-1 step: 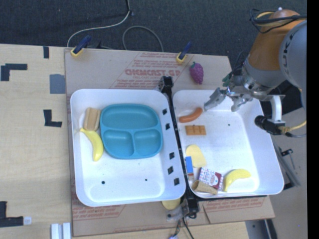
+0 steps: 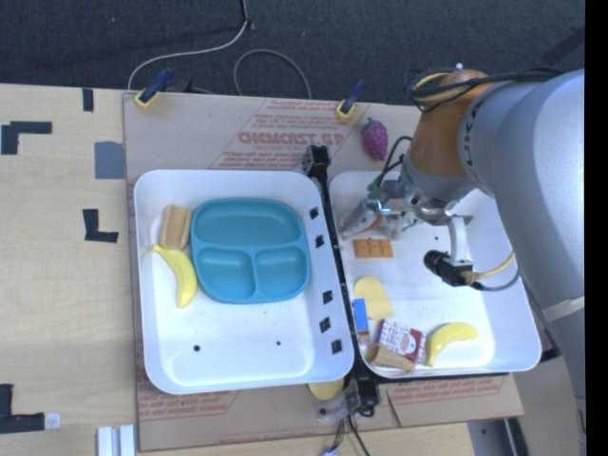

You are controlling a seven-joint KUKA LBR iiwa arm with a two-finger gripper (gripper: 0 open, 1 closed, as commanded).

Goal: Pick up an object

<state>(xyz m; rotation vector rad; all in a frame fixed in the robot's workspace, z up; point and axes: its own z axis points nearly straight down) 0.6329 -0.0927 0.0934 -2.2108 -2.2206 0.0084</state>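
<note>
Tool [image 2: 372,218] above ridged brown waffle [image 2: 372,248] — glossy white bin [image 2: 503,335]

Open floor across the left bin's [image 2: 152,350] lower half, below tray [image 2: 251,251] and banana [image 2: 180,274]. Right bin [image 2: 518,350] crowded along its bottom: carton [image 2: 400,341], second banana [image 2: 450,339], yellow piece [image 2: 375,298]. Bare strip mid-right, beside the waffle [image 2: 372,249].

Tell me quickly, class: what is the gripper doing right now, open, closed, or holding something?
Gripper: low in the right bin, just above the waffle; open or closed cannot be told, and nothing is seen held.
</note>
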